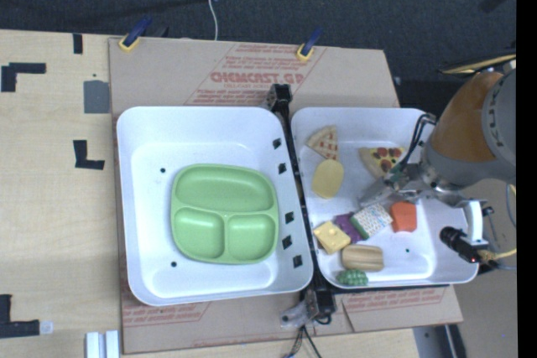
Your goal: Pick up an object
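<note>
wooden bench top with a cardboard sheet (252, 80) on it, dark floor behind, and two white bins sitting side by side. going left to right: the left bin (143, 147) has one green divided plate (225, 212) in it. the right bin (419, 264) has all the toy food: one pizza slice (324, 142) near the top, one yellow oval piece (328, 178) below it, one cheese wedge (331, 236), one purple bit (346, 225), one patterned block (371, 220), one tan bread roll (362, 257), one green veg (353, 277) at the bottom edge, a second pizza slice (382, 157), and one orange piece (404, 217).

the gripper (394, 190) comes in from the right and sits low over the middle of that bin, just beside the orange piece and the patterned block. honestly can't tell how far apart its jaws are or if anything is in them.

my take: the pile's crowded, so go for the orange piece since it's closest, come straight down and square up on it so the patterned block doesn't get nudged.
</note>
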Robot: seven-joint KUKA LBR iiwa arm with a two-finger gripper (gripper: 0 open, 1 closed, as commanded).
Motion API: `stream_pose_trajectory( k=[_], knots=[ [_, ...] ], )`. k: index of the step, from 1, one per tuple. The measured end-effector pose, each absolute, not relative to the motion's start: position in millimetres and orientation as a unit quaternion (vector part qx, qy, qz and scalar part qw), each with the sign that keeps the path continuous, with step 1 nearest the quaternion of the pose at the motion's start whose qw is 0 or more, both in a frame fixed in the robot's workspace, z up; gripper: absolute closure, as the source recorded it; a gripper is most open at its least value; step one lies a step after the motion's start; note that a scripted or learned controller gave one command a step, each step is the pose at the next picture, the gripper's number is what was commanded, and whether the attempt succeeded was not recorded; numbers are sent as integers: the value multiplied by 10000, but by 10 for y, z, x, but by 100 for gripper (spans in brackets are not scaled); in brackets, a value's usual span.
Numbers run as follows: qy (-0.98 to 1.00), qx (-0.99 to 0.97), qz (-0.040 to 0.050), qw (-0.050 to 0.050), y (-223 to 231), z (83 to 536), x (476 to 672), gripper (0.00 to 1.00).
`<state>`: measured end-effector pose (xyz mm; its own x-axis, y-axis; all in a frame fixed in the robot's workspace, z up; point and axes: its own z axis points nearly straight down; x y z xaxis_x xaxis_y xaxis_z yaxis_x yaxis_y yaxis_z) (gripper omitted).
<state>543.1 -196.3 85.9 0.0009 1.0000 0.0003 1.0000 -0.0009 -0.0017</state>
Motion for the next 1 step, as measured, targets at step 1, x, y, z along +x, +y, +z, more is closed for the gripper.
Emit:
stream_pose_trajectory(
  k=[1],
  knots=[
    [-7092, -7051, -16, -24, -1776, 867, 6253, 0]
  ],
)
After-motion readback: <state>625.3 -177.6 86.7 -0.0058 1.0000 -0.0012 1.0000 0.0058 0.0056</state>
